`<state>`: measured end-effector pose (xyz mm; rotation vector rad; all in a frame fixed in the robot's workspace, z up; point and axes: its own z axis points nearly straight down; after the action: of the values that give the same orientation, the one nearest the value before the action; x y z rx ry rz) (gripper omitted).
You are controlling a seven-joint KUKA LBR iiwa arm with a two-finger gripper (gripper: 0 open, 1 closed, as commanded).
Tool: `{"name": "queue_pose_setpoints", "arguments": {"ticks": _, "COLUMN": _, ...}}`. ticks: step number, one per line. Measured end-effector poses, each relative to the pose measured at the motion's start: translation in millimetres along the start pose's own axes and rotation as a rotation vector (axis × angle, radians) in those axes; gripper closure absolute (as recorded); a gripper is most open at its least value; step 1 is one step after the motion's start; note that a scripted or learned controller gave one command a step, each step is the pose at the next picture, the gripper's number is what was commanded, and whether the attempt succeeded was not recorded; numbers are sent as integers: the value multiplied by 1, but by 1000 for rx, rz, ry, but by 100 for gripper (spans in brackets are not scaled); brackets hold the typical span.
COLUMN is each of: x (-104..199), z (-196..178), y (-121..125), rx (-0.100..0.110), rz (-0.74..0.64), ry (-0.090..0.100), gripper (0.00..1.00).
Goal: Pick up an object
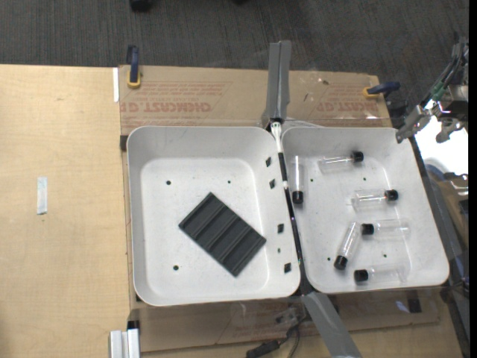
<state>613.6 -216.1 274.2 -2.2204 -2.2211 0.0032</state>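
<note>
Tubes (348, 246), clear with black caps, lie scattered in the right bin (425, 222), well below-left of my fingers (440, 114), which hang beyond that bin's far-right corner. Spread or pressed together, I cannot tell. Nearest tube (339, 162) lies crosswise.

You have a dark ribbed rectangular tray (222, 233) lying flat and turned diagonally near the middle of the left bin (149, 144). In the right bin (417, 200), six clear tubes with black caps (350, 246) lie on their sides, scattered from the left wall across to the near right corner.
</note>
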Motion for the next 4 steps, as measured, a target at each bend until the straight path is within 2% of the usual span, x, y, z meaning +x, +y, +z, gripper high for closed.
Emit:
{"name": "queue_pose_setpoints", "arguments": {"ticks": 1, "x": -6, "z": -52, "y": 2, "rx": -2, "rz": -71, "ry": -2, "gripper": 0}}
{"name": "queue_pose_setpoints", "arguments": {"ticks": 2, "x": 44, "z": 61, "y": 30, "rx": 0, "rz": -108, "ry": 0, "gripper": 0}}
{"name": "queue_pose_setpoints", "arguments": {"ticks": 3, "x": 33, "z": 182, "y": 3, "rx": -3, "rz": -137, "ry": 0, "gripper": 0}}
{"name": "queue_pose_setpoints", "arguments": {"ticks": 4, "x": 32, "z": 173, "y": 3, "rx": -3, "rz": -134, "ry": -2, "gripper": 100}}
